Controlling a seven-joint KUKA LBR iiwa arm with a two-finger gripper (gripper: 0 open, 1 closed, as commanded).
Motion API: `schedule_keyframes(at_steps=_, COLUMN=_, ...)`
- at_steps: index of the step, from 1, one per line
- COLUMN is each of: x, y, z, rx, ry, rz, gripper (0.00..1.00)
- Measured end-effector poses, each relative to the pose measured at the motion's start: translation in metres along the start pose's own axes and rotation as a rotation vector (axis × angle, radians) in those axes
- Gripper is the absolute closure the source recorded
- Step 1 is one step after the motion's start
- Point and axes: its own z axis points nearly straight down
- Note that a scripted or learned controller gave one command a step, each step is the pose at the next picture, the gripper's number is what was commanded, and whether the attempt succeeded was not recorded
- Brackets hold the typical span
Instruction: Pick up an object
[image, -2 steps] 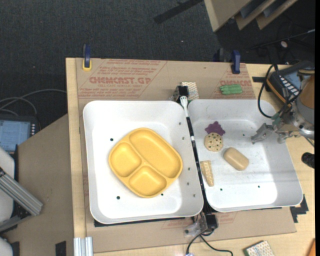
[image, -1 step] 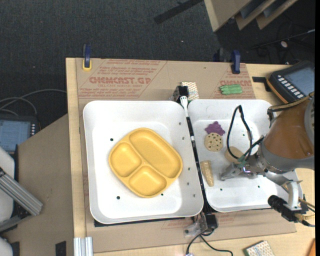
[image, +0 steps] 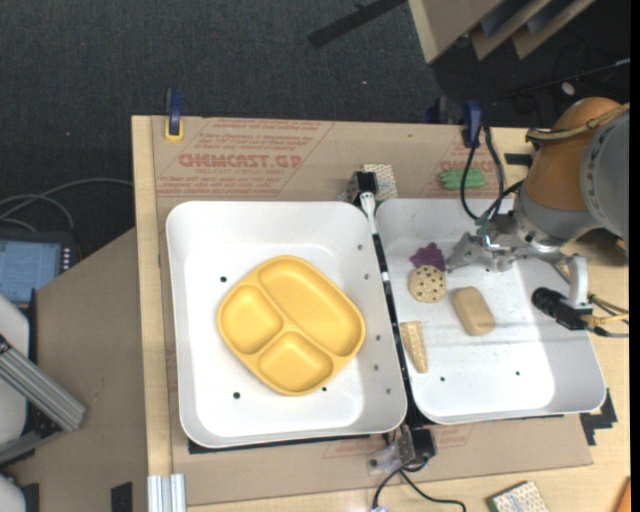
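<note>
In the right bin lie a round speckled cookie, a small purple piece just behind it, a tan oblong block and a ridged tan stick against the bin's left wall. My gripper hangs low over the back of this bin, to the right of the purple piece and behind the tan block. I see nothing held in it. A yellow three-part plate sits in the left bin.
The grey arm with its orange band fills the right bin's back right corner. A black connector with cables hangs over that bin's right side. A green item lies on the bench behind the bin.
</note>
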Motion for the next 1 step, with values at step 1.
schedule_keyframes(at_steps=1, x=0.0617, y=-0.0653, z=0.0009, rx=0.018, ry=0.008, rz=0.001, gripper=0.0)
